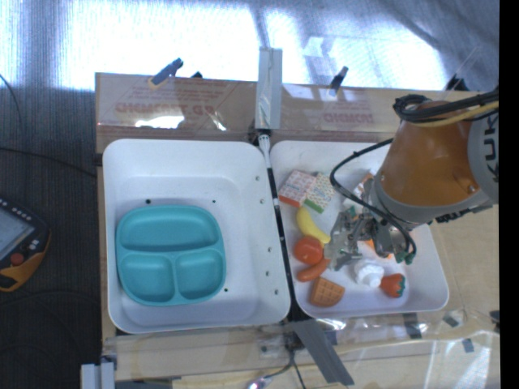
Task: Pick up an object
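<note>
Several toy foods lie in the right bin [427, 297]: a pale patterned box [306, 189], a yellow banana [310, 225], an orange tomato-like piece [307, 250], a sausage [311, 271], a waffle piece [326, 292], a white piece [369, 275] and a small red strawberry [392, 284]. My gripper [349, 245] hangs low over the middle of this bin, just right of the orange piece and the banana. Its metal fingers point down among the toys, and nothing is seen between them.
The left bin [243, 168] holds a teal divided plate [170, 253]. A metal divider post [268, 87] stands at the back between the bins. Black cables loop off the arm's orange band [426, 168] above the right bin.
</note>
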Controlling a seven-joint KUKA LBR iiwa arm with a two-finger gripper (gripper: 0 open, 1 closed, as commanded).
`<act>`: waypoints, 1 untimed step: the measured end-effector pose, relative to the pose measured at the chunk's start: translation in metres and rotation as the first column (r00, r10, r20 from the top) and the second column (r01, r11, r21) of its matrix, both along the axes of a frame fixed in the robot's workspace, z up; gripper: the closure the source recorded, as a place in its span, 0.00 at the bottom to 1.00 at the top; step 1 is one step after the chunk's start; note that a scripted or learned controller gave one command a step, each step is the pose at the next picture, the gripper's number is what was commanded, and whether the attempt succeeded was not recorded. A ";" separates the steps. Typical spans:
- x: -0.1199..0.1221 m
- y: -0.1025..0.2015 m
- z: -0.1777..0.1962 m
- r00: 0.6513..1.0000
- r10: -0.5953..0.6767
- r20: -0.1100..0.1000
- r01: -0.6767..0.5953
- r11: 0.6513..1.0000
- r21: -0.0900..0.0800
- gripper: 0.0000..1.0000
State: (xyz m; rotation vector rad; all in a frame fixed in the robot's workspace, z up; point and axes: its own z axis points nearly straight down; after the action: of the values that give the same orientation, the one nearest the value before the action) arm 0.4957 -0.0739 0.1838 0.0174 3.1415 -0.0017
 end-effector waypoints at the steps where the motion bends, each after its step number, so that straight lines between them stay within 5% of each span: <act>1: 0.000 0.000 0.000 1.000 0.000 0.000 0.000 1.000 0.000 0.00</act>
State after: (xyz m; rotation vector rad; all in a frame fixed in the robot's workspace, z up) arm 0.4957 -0.0740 0.1839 0.0171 3.1413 -0.0021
